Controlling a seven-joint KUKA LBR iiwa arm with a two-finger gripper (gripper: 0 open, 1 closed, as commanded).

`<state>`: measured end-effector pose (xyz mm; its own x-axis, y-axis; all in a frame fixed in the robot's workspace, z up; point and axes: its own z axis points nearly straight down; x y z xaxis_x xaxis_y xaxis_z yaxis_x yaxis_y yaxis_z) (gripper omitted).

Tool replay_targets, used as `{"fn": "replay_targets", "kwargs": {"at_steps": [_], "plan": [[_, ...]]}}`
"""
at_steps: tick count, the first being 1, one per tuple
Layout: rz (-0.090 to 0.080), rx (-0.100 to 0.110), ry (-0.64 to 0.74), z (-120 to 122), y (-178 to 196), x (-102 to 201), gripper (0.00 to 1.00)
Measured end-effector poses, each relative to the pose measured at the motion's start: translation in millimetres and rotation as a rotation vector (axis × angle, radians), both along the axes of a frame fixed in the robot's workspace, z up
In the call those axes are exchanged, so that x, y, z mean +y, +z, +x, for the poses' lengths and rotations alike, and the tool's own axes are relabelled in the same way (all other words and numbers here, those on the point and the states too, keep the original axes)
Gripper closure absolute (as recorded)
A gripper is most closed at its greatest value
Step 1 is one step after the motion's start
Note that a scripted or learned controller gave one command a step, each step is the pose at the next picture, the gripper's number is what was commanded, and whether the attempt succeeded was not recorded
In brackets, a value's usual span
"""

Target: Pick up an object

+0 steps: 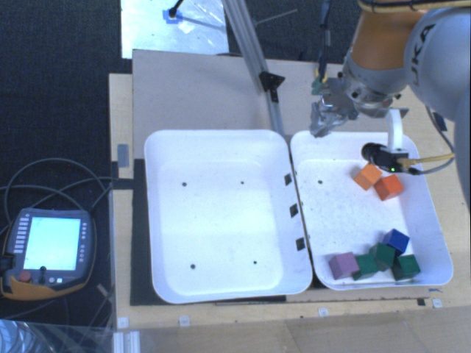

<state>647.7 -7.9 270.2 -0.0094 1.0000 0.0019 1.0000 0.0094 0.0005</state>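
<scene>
One grey arm (412,35) holds its hand (322,127) above the right bin's (430,226) far rim; its grip state is unclear.

Two white bins (221,142), orange blocks (379,181), green blocks (383,259), one blue block (396,239), one mauve block (342,265).

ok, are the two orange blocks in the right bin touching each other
Touching. The camera view shows the lighter orange block pressed against the darker orange block, with no white bin floor showing between them.
</scene>
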Motion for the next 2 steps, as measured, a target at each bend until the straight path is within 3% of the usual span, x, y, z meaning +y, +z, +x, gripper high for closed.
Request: {"fn": "replay_targets", "kwargs": {"at_steps": [2], "plan": [[0.001,-0.002,0.001,12,-7,105,1.0]]}}
